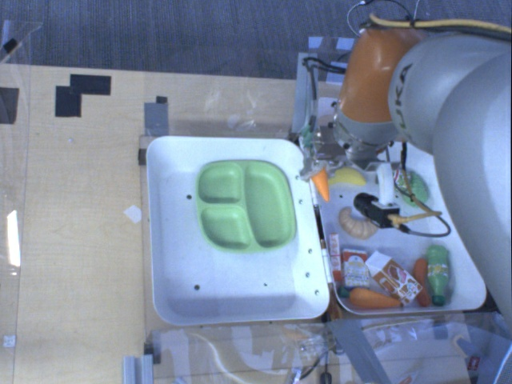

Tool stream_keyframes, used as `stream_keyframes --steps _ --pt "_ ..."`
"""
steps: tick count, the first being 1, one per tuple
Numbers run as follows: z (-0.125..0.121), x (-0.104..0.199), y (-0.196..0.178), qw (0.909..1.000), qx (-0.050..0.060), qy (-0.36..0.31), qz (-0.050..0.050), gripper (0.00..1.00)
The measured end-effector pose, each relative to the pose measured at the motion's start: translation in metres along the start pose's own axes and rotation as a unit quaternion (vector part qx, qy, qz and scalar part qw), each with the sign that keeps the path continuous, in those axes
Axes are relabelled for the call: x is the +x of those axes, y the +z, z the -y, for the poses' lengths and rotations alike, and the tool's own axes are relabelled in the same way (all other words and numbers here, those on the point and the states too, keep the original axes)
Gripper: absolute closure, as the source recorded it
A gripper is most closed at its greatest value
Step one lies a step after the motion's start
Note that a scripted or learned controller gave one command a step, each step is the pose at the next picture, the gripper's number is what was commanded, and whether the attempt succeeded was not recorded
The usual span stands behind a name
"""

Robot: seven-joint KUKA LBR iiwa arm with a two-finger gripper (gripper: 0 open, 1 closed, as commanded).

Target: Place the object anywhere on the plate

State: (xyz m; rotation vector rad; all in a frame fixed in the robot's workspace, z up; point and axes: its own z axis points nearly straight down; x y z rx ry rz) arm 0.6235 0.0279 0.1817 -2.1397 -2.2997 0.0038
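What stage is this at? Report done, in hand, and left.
Done: the gripper has an orange carrot hanging between its fingers, above the seam between the bins. In hand: carrying it toward the green plate in the left bin. Left: move over the plate and release.

The arm covers the right bin's upper part at twelve o'clock, runs off the frame at three o'clock, and hides most of a yellow item and a green one.
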Motion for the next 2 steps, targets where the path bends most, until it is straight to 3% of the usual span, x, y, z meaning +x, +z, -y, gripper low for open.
stream_keyframes --steps 1,2 --pt "-0.0406 0.0706 -0.0257 0.9983 -0.001 -0.058 0.0 1.0" --pt "-0.0406 0.0703 -0.0256 0.9983 -0.001 -0.058 0.0 0.0"
